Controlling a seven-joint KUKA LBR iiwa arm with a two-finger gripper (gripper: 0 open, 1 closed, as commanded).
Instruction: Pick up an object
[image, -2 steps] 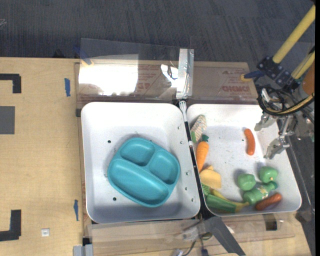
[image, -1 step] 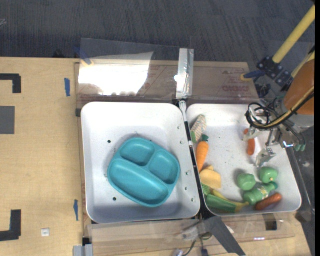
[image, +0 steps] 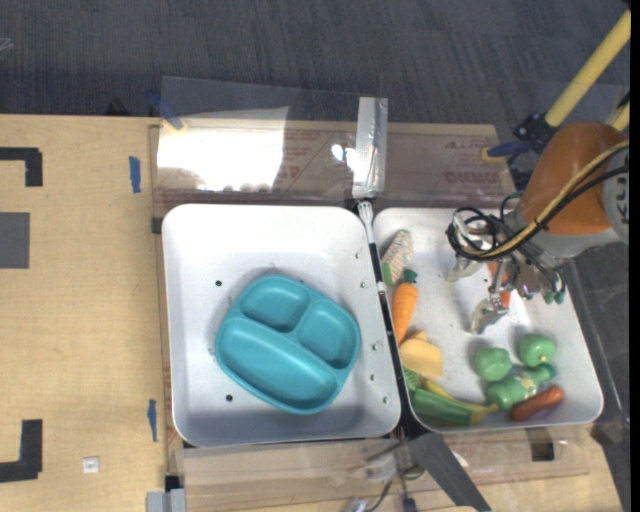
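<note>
Green, orange and yellow plastic foods lie scattered in the right bin (image: 585, 350), and nothing is lifted out of it. Along its left wall sit a pale corn cob (image: 397, 254), a carrot (image: 403, 308) below it, then a yellow piece (image: 421, 355) and a long green vegetable (image: 440, 404) at the lower left corner. Toward the lower right lie a green pepper-like piece (image: 491, 361), a second green piece (image: 536, 349) just beside it, and a red-orange piece (image: 537, 402) near the bin's front edge, touching a small green lump (image: 510, 388).

Above this cluster hangs the gripper (image: 489, 312), its metal fingers pointing down over bare white bin floor between the carrot and the green pieces. No object shows between the fingers; whether they stand apart or together I cannot tell, since they blur into one silvery shape. Black cables loop over the wrist, and the orange band (image: 565, 175) of the arm sits at the upper right.

Across the divider, the left bin (image: 190, 260) holds a teal divided tray (image: 289, 341), tilted a little, with three compartments. Both bins rest on a wooden bench (image: 80, 300), with a clear plastic sheet (image: 250, 150) behind them.
</note>
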